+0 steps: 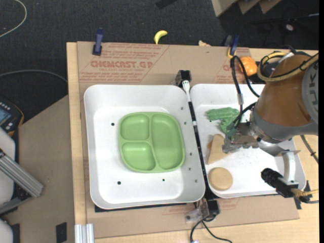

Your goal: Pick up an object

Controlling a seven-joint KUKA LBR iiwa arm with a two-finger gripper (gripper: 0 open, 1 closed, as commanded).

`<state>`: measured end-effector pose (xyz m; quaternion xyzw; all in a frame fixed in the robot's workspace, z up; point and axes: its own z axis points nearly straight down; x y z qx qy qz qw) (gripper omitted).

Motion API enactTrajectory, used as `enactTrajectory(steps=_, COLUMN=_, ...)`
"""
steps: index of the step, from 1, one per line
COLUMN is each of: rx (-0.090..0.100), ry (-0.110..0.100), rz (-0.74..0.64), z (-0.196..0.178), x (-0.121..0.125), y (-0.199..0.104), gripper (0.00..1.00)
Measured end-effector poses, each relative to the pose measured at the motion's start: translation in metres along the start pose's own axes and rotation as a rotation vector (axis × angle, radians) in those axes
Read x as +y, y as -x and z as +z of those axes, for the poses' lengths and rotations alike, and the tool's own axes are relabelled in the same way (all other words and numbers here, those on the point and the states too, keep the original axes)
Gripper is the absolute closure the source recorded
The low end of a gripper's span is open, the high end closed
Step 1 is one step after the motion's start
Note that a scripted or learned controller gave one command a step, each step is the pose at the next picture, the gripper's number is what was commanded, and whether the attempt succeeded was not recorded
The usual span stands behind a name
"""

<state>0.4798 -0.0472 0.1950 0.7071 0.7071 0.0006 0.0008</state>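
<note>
Round tan disc (220,178); "CHEMCAST" cardboard (121,64)

Two white bins (96,135) are set side by side on a cardboard sheet (121,62), held by blue clamps (97,41) at its far edge. A yellow banana-shaped piece (160,35) is seen on the dark carpet (76,14) beyond. A black clip (183,77) is fixed between the bins.

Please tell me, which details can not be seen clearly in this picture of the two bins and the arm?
- Gripper in the camera view: whether it holds anything; the wrist covers it from above.
- Green object: its right part is behind the arm, so its kind is unclear.
- Tan wedge: one edge hidden by the gripper.
- Right bin: its far right part is covered by the arm.
</note>
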Motion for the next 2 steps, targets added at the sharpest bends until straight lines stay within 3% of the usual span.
enactTrajectory(steps=1, rx=0.004, ry=-0.006, rz=-0.007, z=0.011, x=-0.001, y=-0.072, gripper=1.00)
enactTrajectory(steps=2, rx=0.002, ry=0.017, rz=-0.002, z=-0.140, x=0.002, y=-0.067, gripper=1.00)
